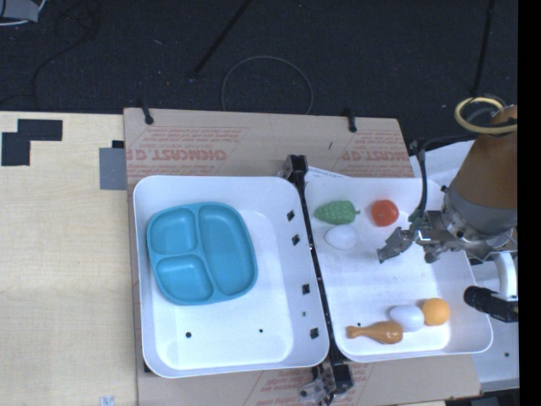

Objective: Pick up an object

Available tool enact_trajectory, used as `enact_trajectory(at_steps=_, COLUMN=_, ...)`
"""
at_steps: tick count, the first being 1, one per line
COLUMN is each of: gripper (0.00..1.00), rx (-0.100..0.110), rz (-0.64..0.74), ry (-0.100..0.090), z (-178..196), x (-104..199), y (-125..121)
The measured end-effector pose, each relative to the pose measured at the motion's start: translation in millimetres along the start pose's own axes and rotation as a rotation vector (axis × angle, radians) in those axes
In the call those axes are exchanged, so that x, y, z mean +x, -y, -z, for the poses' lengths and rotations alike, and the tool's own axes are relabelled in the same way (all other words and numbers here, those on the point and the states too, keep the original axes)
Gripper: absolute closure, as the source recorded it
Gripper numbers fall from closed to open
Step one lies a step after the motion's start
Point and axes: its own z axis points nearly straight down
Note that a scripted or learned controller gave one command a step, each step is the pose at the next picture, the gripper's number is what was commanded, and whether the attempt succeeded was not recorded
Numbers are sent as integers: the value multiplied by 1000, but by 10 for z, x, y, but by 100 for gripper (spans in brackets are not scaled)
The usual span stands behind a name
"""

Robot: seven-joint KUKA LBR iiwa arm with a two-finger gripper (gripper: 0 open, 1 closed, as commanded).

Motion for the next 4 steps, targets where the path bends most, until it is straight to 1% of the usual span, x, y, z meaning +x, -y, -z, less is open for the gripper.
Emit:
enact_trajectory(at_steps=1, gripper=0, rx=0, rz=-3, ry=-1, z=-478, x=91, y=10)
enact_trajectory(at_steps=2, gripper=0, rx=1, rz=-2, ry=-1, z=-1014, x=102, y=18)
enact_trajectory(at_steps=3, gripper=100, rx=1, rz=-7, ry=-1, z=-890, x=88, y=18)
enact_trajectory(at_steps=4, gripper=100, rx=-7, rz=1, ry=1, z=-433, x=152, y=-24)
